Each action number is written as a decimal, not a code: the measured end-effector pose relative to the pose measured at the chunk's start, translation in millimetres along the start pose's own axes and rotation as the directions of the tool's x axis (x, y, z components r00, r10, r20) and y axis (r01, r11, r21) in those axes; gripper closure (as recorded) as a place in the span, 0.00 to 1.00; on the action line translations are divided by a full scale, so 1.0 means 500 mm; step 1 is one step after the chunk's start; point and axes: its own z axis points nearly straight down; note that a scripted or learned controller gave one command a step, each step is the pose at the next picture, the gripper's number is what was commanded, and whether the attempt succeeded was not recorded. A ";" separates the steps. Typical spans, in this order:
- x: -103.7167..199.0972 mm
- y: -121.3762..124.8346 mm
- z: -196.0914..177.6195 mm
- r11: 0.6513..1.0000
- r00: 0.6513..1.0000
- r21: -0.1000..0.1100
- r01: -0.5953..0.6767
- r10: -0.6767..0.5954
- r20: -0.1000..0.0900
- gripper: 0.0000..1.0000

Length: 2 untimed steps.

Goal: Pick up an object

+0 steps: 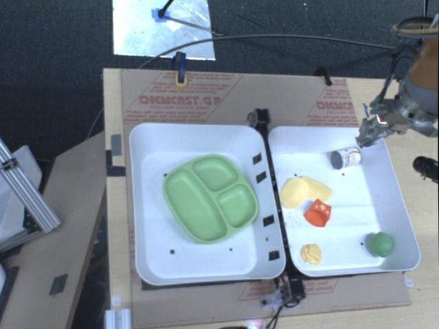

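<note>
Claw [368, 130] is seen at the upper right corner of the right bin [401, 204], hanging from the grey arm [418, 81] that enters from the right; whether it is released or clenched cannot be told, and nothing is seen between its tips.

Five loose objects are counted in the right bin. Nearest the camera, one small yellow lumpy piece [311, 253] lies by the front wall, and one green ball [379, 243] rests in the front right corner, well apart from it. Further back, one orange-red item [317, 212] is found touching one pale yellow rounded item [300, 191], which lies near the bin's left wall. Furthest back, one small grey and white cylinder [346, 158] lies on its side, just beside and below the claw.

One green divided plate [209, 197] with three compartments is held in the left bin [147, 204]. Two white bins are counted in all, set side by side on a brown printed board [206, 94] on the worktop [79, 184].
</note>
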 end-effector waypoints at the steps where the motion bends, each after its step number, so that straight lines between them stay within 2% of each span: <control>1: 0.095 0.018 0.004 1.000 1.000 0.003 0.003 -0.003 -0.002 1.00; 2: 0.214 0.015 0.026 1.000 1.000 0.004 0.004 -0.004 -0.003 1.00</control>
